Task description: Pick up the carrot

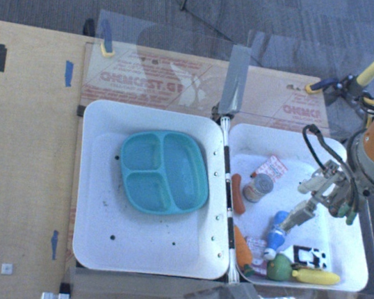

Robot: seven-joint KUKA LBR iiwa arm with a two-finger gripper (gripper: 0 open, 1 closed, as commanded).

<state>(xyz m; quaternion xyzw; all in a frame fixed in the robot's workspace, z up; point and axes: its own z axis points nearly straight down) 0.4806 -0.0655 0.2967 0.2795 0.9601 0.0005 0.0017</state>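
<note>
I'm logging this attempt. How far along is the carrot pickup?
Nothing looks done yet: the carrot lies at the near left edge of the right bin, by the divider. In hand: the gripper hangs above the blue bottle, away from the carrot. Left: reaching the carrot, grasping it and lifting it.

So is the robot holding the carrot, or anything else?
No. Nothing sits in the gripper, which hangs over the blue bottle. The carrot lies apart by the right bin's left wall.
</note>
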